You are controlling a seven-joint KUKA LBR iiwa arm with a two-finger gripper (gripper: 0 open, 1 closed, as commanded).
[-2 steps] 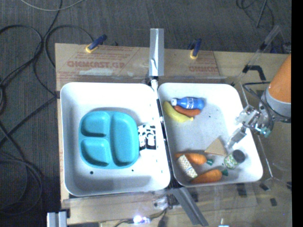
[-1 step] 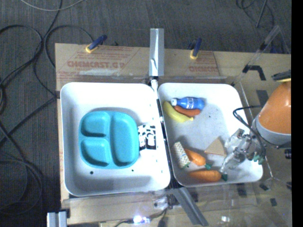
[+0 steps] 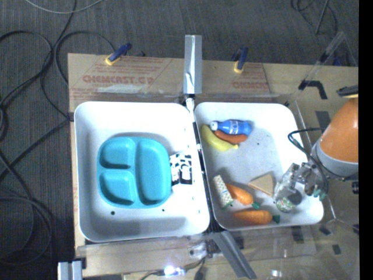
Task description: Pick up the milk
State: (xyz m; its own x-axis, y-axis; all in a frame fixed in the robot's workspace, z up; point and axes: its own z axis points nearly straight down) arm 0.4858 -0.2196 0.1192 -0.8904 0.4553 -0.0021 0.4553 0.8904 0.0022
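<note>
Bins: two white bins, the left bin [image 3: 87, 214] and the right bin [image 3: 285, 116], side by side on a cardboard-covered worktop [image 3: 145, 77].
Left bin: one blue divided plate [image 3: 135, 171]; one black-and-white milk carton [image 3: 181, 169] against the plate's right edge.
Milk axis: roughly up-down in the view; which end is the top, cannot tell.
Right bin: one blue bottle [image 3: 232, 126], one banana [image 3: 217, 141], two carrots, one corn cob [image 3: 222, 191].
Jaws: gripper [image 3: 294, 186] at the right bin's lower right corner; grip state, cannot tell.
Floor: dark carpet with cables.
</note>
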